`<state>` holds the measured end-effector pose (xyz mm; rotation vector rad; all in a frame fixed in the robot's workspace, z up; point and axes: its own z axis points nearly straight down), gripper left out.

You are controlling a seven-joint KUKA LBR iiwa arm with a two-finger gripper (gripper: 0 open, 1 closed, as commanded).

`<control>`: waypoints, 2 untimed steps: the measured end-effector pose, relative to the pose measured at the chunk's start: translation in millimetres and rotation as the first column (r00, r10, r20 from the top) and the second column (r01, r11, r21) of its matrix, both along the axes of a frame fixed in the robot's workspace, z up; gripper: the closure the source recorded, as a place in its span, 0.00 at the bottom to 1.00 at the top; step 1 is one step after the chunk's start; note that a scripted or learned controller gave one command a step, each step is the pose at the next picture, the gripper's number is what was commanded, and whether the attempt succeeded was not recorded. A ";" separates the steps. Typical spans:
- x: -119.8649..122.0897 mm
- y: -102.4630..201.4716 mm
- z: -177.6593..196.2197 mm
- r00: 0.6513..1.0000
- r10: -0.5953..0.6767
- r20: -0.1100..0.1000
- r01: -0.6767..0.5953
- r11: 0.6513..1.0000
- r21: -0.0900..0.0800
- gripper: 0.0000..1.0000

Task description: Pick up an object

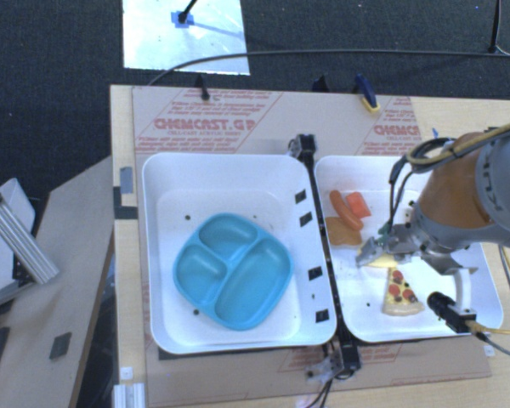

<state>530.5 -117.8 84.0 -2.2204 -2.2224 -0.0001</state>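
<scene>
In the right bin (484,313), my gripper (376,250) hangs low near the bin's middle, on the arm that comes in from the right. Just below it a small yellow piece (384,263) peeks out, partly hidden by the gripper. A toy pizza slice (399,293) lies a little nearer the front edge. Two orange-red pieces (348,207) and a tan slab (341,232) lie to the gripper's left, by the divider. I cannot tell whether anything sits in the gripper.
The left bin (178,177) holds a blue divided plate (231,270). A black clip strip (314,228) runs between the bins. Cables loop over the wrist (425,151). A black part of the arm (449,309) hangs over the right bin's front.
</scene>
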 end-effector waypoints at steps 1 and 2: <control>3.8 -0.1 14.7 1.000 0.001 0.012 -0.001 1.000 -0.002 1.00; 4.4 1.2 78.4 1.000 0.004 0.005 -0.004 1.000 -0.001 1.00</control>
